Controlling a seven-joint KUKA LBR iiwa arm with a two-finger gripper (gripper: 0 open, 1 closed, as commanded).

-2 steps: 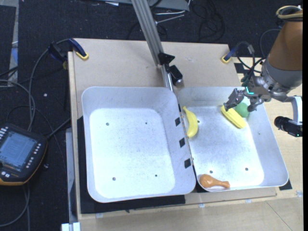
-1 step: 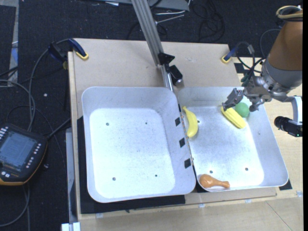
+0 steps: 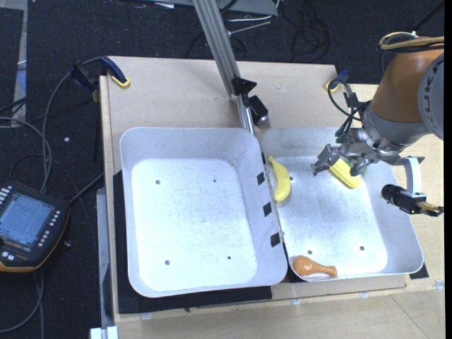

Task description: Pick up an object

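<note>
**Yellow block in the tool over the right bin**

Yellow and blocky, the object (image 3: 346, 174) sits between the fingers of the tool (image 3: 342, 162), which is closed on it above the right bin (image 3: 395, 249), near that bin's far right corner. A banana (image 3: 280, 180) lies against the bin's left wall. An orange toy drumstick (image 3: 314, 266) rests at its near edge. The bin's middle floor lies open.

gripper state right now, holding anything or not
gripper: shut on a yellow block, which sits between its fingers over the right bin.
</note>
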